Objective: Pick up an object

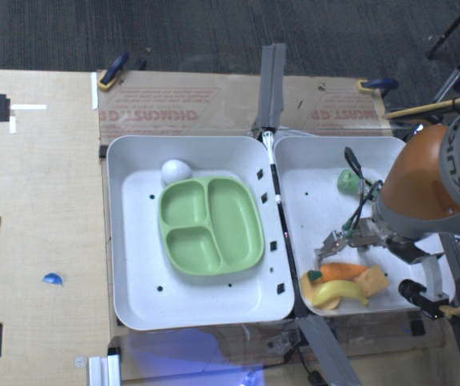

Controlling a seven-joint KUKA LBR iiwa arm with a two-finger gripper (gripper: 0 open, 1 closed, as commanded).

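My gripper (332, 246) hangs low in the right bin (310, 175), its fingers spread open just above the orange carrot (344, 271). Nothing sits between the fingers. A yellow banana (336, 293) lies in front of the carrot, and a tan chunk (373, 282) rests at the carrot's right end. A green object (349, 182) sits near the bin's far side, partly behind a dark cable. The grey arm with its orange band (419, 179) comes in from the right.
The left bin (133, 232) holds a green divided plate (211, 224) and a white ball (175, 170) at its far edge. A grey divider post (272, 87) stands between the bins at the back.
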